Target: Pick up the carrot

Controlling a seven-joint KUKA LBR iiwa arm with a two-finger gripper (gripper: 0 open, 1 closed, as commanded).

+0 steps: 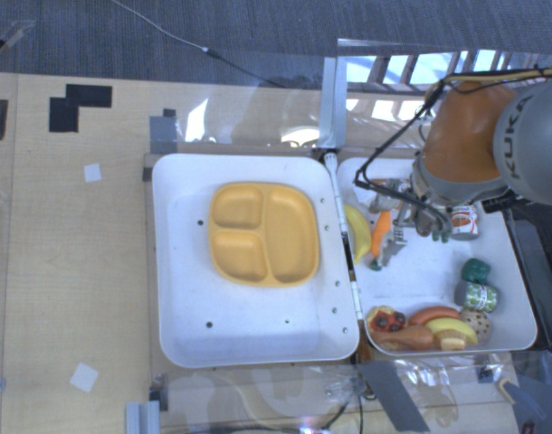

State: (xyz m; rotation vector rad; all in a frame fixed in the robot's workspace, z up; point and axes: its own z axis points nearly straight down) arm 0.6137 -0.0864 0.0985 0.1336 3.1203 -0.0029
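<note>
Carrot (381, 232) stands between the end effector (390, 239) fingers, gripped above the right bin (520, 319).

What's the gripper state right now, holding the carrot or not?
Gripper: over the right bin, right beside the carrot; open or shut cannot be told, and no grasp on the carrot is visible.

Light wooden bench (68, 269) carries two shallow white bins side by side: left bin (249, 333) near its middle, right bin (520, 324) toward its right edge.
</note>
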